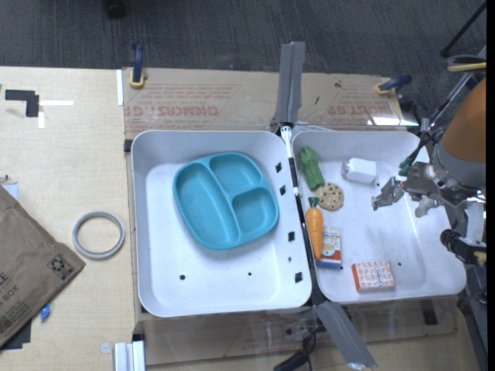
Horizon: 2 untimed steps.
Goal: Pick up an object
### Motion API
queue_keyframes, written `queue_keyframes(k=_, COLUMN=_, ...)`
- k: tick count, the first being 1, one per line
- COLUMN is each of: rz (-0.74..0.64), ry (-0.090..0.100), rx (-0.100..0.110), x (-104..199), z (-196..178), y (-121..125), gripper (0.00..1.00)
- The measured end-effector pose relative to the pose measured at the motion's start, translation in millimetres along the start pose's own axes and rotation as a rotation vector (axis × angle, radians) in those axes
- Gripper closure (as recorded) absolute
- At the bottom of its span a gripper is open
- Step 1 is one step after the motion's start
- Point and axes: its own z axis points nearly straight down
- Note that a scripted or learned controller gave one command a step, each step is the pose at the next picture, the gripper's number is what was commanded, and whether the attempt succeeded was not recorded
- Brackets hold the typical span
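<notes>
Carrot (314, 227) in right white bin (433, 284); gripper (384, 195) above, grip unclear; dark carpet (232, 14) beyond.

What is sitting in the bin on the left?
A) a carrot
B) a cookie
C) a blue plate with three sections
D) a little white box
C: the blue divided plate lies alone in the left bin, while the carrot, the cookie and the white box are all in the right bin.

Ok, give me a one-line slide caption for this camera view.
Gripper hovers over right bin of toy food; blue divided plate sits in left bin.
</notes>
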Motion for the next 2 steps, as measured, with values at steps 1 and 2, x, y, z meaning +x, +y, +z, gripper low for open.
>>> queue_keyframes(k=1, rz=0.001, ry=0.0, rx=0.004, x=-1.3, z=-6.2, y=0.4, gripper=1.0)
queue_keyframes(k=2, rz=0.41, ry=0.0, rx=0.0, x=63.8, z=64.4, y=-25.9, gripper=1.0)
